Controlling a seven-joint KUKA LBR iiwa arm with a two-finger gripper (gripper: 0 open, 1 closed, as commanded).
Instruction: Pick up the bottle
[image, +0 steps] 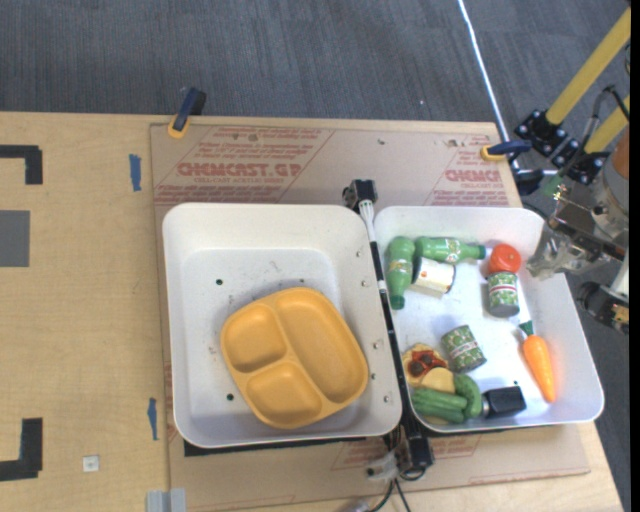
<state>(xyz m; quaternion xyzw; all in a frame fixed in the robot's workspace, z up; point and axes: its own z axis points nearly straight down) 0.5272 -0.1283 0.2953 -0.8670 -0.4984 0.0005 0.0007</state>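
Two green bottles lie in the right bin (580, 330). One bottle (399, 268) runs along the bin's left wall, and the other (449, 250) lies across the far end with a white label below it. A small bottle with a red cap (503, 282) stands just to their right. My gripper (556, 256) hangs over the bin's far right rim, to the right of the red-capped bottle and apart from every object.
The right bin also holds a green can (462, 348), a carrot (539, 365), a pizza slice (428, 366), a cucumber (446, 401) and a black block (504, 401). In the left bin (200, 240) sits a yellow divided plate (293, 356). A clamp (361, 193) stands between the bins.
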